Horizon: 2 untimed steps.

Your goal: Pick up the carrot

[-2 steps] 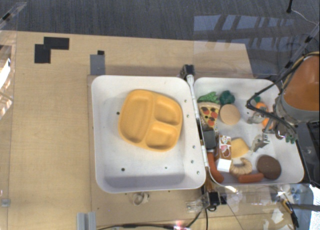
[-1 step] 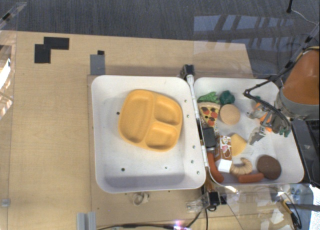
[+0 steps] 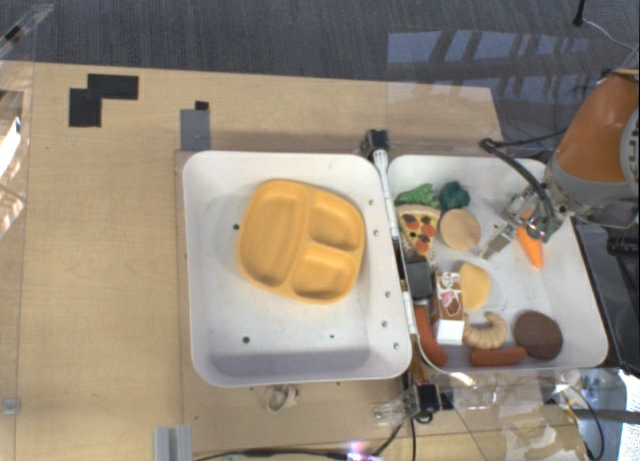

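Camera view, nearest first:
Near edge of the bench [image 3: 100, 279]: cables and clear plastic fittings are lying just below the two bins.
Right bin [image 3: 590, 294], near end: a brown round piece [image 3: 538, 334] is sitting at the near right; left of it a croissant [image 3: 487, 330] is resting over a red sausage [image 3: 497, 356], and a second sausage [image 3: 427, 337] is lying along the left wall.
Right bin, middle: a pale yellow piece [image 3: 474, 284] is lying beside a small brown-and-white carton [image 3: 449, 307].
Right bin, far end: a pizza slice [image 3: 417, 227], a tan round piece [image 3: 460, 229], green leaves [image 3: 417, 194] and a dark green piece [image 3: 455, 193] are clustered together.
Left bin [image 3: 215, 349]: a yellow divided plate [image 3: 300, 240] is sitting in its middle.
Carrot [image 3: 530, 247]: it is lying at the right side of the right bin, toward the far end, pointing toward the near right.
Gripper [image 3: 524, 223]: it is hanging over the carrot's far end, fingers slightly apart and straddling the top of the carrot; whether they are actually gripping it, I cannot tell.
Arm [image 3: 600, 139]: it is reaching in from the right, orange band showing.
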Available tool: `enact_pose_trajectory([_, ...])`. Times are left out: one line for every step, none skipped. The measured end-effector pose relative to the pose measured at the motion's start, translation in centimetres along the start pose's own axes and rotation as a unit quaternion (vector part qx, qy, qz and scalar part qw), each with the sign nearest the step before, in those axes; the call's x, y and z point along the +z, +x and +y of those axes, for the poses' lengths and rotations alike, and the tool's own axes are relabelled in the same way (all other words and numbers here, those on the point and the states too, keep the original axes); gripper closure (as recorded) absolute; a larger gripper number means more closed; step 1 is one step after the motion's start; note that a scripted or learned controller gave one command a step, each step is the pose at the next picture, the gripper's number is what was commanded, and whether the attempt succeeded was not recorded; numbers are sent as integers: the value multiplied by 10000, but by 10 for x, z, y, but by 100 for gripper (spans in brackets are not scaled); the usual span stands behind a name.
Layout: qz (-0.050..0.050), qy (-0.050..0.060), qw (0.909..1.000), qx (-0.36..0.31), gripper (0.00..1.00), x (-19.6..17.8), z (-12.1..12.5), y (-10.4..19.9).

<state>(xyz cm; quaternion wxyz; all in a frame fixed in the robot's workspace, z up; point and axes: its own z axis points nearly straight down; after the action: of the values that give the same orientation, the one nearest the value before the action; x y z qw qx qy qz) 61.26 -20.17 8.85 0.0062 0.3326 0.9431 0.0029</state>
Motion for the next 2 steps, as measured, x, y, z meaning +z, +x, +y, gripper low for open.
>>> enact_pose_trajectory([10, -2, 9885, 1515, 0, 0, -12, 17])
enact_pose_trajectory([-45, -23, 9891, 1474, 100, -14, -10, 14])
